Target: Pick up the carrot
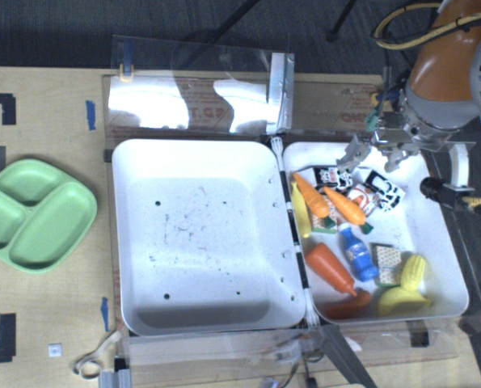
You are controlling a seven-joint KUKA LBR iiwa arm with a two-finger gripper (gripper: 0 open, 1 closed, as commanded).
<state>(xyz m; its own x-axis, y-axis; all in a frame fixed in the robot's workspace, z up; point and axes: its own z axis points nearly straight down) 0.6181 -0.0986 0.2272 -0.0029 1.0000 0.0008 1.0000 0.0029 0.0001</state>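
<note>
In the right bin (446, 241), an orange carrot (347, 206) lies slantwise near the middle of the back half. A second slim orange piece (310, 193) lies just left of it. A thicker red-orange carrot-like piece (331, 268) rests nearer the front. My gripper (374, 155) hangs above the bin's back edge, up and to the right of the carrot and apart from it. Its fingers (352, 153) are spread open with nothing between them.
Around the carrot lie a yellow banana (299, 214), a blue bottle (358, 254), black-and-white packets (383, 189), a corn cob (415, 271), a yellow fruit (401, 300) and a red sausage (347, 305). The left bin (200, 233) adjoins. A green divided plate (35, 213) sits far left.
</note>
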